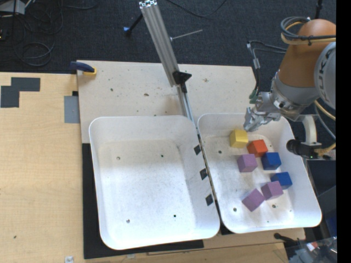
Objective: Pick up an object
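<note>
Yellow cube (238,138) sits just below-left of our end effector (253,121). We cannot tell its state. Other cubes lie farther off.

Slanted aluminium rail (162,43) over the bench, blue-and-yellow clamp (83,68) at its back-left corner, black cables (33,15) on dark floor

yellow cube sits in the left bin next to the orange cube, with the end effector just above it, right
Not quite. The camera view shows the yellow cube in the right bin, not the left. The rest holds: it sits next to the orange cube, with the end effector just above it.
</note>
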`<state>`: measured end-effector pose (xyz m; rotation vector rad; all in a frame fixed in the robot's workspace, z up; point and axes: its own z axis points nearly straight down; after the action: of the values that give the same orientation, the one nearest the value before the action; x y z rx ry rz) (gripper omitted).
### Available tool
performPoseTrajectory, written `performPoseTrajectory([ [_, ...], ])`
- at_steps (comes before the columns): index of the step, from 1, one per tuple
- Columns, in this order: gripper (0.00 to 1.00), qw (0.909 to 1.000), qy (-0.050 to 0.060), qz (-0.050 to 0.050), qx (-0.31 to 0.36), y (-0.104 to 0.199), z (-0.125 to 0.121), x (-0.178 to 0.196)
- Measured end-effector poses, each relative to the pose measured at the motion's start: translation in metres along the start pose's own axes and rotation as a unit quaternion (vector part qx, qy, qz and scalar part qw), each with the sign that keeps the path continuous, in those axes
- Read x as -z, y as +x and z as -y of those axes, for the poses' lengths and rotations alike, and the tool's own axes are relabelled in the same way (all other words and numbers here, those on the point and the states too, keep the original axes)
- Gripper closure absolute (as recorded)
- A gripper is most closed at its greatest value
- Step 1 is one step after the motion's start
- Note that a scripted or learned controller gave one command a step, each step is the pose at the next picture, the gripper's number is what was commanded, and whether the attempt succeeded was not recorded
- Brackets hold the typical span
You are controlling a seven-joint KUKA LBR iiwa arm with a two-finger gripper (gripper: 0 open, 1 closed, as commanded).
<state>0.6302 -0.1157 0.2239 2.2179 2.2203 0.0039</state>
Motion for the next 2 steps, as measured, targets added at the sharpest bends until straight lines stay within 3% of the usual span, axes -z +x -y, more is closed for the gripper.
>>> performPoseTrajectory([
  [1,1.00,1.0000,0.001,0.000,0.000,-0.001,-0.001,0.041],
  [2,1.00,1.0000,0.005,-0.001,0.001,0.047,0.017,0.024],
])
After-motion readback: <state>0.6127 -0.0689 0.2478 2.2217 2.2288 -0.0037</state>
